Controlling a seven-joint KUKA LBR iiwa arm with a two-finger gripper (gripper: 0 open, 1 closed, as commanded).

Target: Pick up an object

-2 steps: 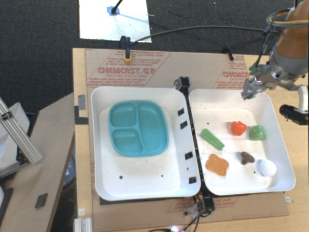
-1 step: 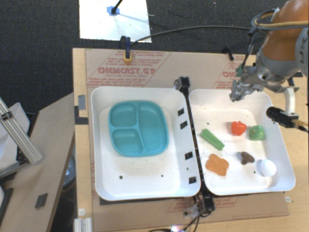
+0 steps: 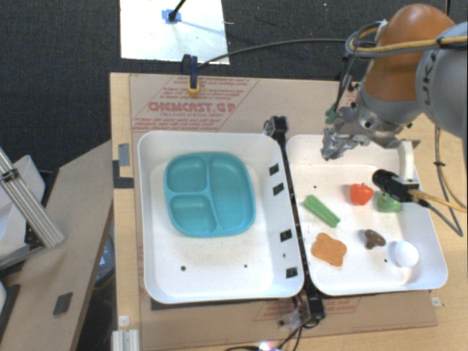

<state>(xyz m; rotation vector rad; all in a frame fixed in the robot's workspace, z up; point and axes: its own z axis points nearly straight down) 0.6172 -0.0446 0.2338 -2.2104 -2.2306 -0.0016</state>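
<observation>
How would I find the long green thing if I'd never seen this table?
Look in the right white bin, the one without the teal plate. Near its left wall lies a long green stick, slanted, above the orange piece. It is the one straight, bar-shaped item there.

bench: tan board | backdrop: dark cloth

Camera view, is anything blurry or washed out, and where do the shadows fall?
Camera view: lighting is even and soft; the white ball nearly blends into the white right bin; the end effector looks slightly soft; faint shadows sit beside the green stick and orange piece; the teal tray is sharp.
</observation>
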